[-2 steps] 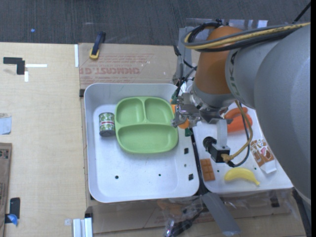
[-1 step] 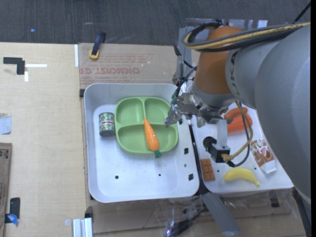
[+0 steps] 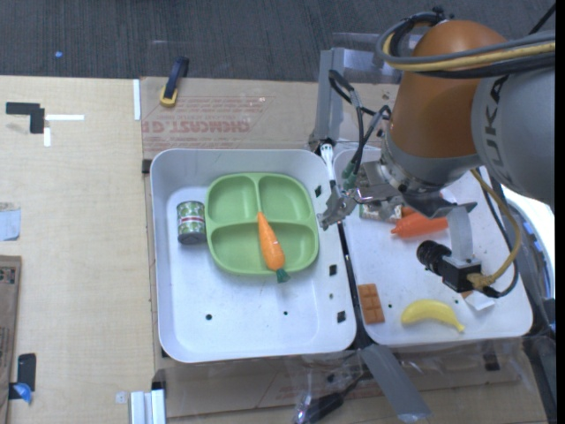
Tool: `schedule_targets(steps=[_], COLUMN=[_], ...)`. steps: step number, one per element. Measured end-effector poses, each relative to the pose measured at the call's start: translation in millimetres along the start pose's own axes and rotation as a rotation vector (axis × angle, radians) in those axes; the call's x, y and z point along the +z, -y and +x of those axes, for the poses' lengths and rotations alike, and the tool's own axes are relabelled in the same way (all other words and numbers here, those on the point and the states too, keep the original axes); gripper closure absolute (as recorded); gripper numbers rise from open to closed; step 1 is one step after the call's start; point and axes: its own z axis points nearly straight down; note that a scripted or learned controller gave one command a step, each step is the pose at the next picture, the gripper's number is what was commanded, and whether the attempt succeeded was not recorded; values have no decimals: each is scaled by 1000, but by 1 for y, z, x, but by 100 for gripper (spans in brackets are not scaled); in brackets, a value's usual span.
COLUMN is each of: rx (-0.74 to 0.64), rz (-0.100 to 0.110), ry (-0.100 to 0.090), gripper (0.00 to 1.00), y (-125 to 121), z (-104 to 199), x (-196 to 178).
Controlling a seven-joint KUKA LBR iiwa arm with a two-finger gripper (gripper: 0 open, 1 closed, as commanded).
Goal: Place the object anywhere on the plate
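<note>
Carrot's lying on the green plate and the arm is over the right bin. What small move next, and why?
Probably lift the arm clear and stop. The carrot already lies on the green plate, across its divider, with its leafy end over the rim. The gripper sits by the wall between the bins, apart from the carrot.

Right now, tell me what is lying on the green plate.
A toy carrot lies on the green plate, across its divider, its green tip over the near rim. The plate's other compartments show bare green. The small can stands beside the plate, in the left bin.
</note>
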Motion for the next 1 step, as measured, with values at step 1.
schedule_targets(steps=[1], rx=[-35], rz=[1], ry=[0], gripper=[0], y=[10], z=[29], x=[15])
